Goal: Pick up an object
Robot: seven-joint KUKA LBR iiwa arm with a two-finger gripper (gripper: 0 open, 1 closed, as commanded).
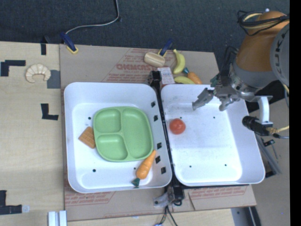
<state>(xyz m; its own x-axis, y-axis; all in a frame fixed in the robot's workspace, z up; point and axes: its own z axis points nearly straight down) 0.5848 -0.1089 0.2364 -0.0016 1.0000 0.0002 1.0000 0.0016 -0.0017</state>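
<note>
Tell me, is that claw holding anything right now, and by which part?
Nothing is held. The claw hangs open over the right bin, with no object between its fingers. The red tomato lies apart, on the bin floor.

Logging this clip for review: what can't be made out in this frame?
- Gripper: camera view, too small to judge its height above the right bin.
- Cracker: the green plate covers one edge.
- Small box behind the bins: label too blurred to read.
</note>
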